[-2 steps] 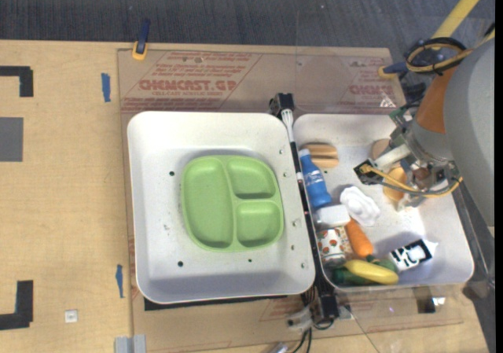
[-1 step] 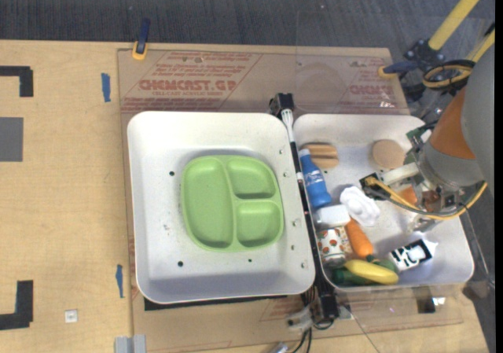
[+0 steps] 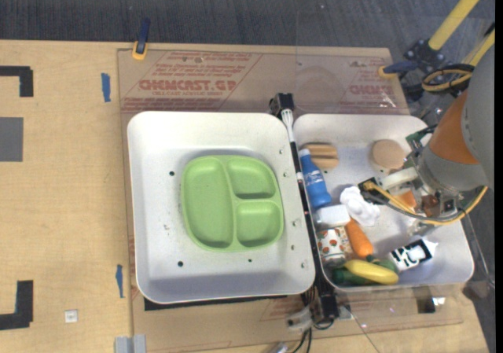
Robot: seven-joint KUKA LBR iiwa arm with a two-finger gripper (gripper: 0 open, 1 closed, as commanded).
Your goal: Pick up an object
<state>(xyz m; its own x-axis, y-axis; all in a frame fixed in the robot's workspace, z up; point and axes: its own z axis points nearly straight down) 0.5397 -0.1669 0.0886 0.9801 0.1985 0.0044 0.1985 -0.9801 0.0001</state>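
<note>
My gripper [image 3: 418, 204] is low in the right bin [image 3: 456, 265], near its right wall, under the grey wrist with the orange band. A small orange piece [image 3: 404, 200] shows right beside it; whether it is held is hidden. To its left lie a white lumpy object [image 3: 359, 205] and an orange carrot [image 3: 360, 240]. A black and white item [image 3: 413, 254] lies just in front of the gripper. A tan round object [image 3: 387, 154] sits behind it.
The right bin also holds a blue bottle [image 3: 316, 182], a brown bread-like piece [image 3: 321, 155], a patterned cup [image 3: 333, 242], a yellow banana [image 3: 371, 270] and a green item [image 3: 343, 275]. In the left bin [image 3: 149, 210] rests a green divided plate [image 3: 233, 201].
</note>
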